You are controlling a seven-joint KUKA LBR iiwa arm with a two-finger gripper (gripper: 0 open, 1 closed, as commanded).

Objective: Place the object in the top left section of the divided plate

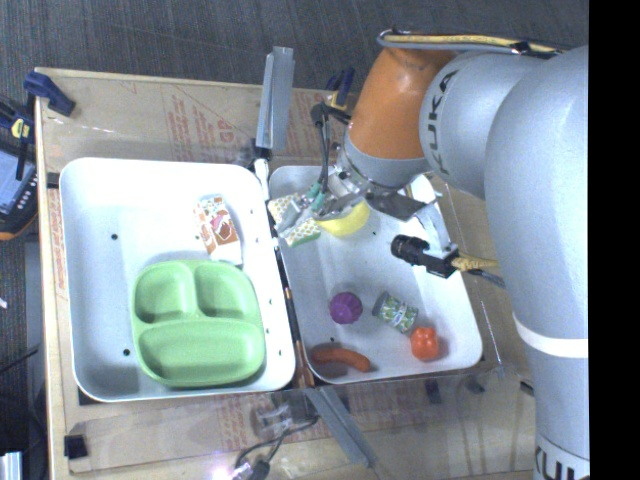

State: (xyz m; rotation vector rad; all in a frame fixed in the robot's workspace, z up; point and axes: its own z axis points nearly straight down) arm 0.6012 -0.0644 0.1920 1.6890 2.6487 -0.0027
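Note:
The green divided plate [198,321] lies in the left bin [90,208], toward its front, with two small sections at the back and one long section in front. My gripper [322,204] hangs low over the back left corner of the right bin [455,363], under the orange band of the arm. A small patterned packet [294,219] sits right at the gripper's tip, against the wall between the bins. A yellow fruit [346,221] lies just to the right of it, partly under the wrist. Whether the packet is gripped is hidden.
A white picture carton [217,228] lies in the left bin just behind the plate. The right bin holds a purple ball [346,307], a small can [397,312], an orange-red pepper [425,343] and a brown sausage [340,358]. The arm covers the bin's back right.

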